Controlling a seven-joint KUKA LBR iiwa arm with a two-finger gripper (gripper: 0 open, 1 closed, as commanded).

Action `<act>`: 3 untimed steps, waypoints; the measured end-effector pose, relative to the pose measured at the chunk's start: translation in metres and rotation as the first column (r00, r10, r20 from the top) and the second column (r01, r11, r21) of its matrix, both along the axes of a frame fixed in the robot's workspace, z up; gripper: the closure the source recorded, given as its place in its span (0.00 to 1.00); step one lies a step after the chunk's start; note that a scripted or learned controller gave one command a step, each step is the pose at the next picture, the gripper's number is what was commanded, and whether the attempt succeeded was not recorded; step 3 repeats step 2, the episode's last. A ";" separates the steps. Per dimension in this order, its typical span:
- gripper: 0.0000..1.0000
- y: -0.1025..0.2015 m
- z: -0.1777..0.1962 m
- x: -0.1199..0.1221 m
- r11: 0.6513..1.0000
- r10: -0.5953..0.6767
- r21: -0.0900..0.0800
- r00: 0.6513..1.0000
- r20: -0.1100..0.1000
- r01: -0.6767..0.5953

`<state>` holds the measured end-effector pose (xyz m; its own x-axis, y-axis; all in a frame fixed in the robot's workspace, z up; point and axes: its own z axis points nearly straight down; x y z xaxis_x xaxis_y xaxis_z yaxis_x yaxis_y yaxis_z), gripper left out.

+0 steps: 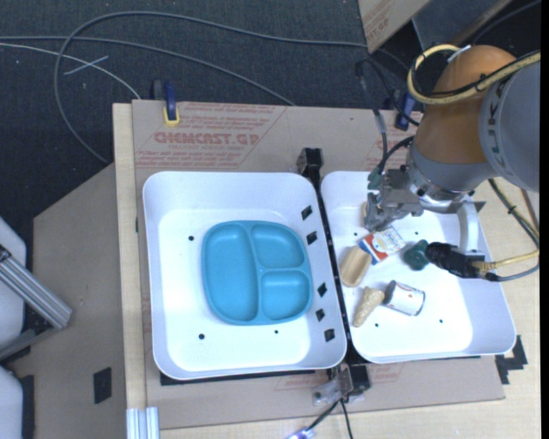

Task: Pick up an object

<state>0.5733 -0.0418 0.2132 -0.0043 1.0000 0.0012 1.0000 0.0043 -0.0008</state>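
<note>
Orange-banded arm [467, 111] above right bin [480, 334], fingers [383, 214] state unclear, board [206, 137] printed "CHEMCAST GP", blue tray [256, 272] in left bin [171, 257]

Place: a robotics lab or test cell, not a home or shop.
Machine: an industrial arm [480, 111], grey with an orange band, reaches in over the bench from the right.
Bench: a plain board [223, 129] printed with red lettering, held at its far edge by a blue and yellow clamp [171, 101].
Fixtures: two shallow white bins [163, 257] set side by side, joined by a black divider with clips [317, 249].
Wiring: loose cables [129, 51] trail across the dark carpet [257, 43] behind the bench.
Surroundings: an aluminium frame rail [30, 287] at the left and a cardboard box [390, 19] at the top.
</note>
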 end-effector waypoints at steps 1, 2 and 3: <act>1.00 0.056 0.002 0.023 1.000 -0.002 0.000 1.000 0.003 0.002; 1.00 0.113 -0.001 0.032 1.000 -0.002 -0.001 1.000 0.002 0.002; 1.00 0.113 -0.001 0.032 1.000 -0.002 -0.001 1.000 0.002 0.002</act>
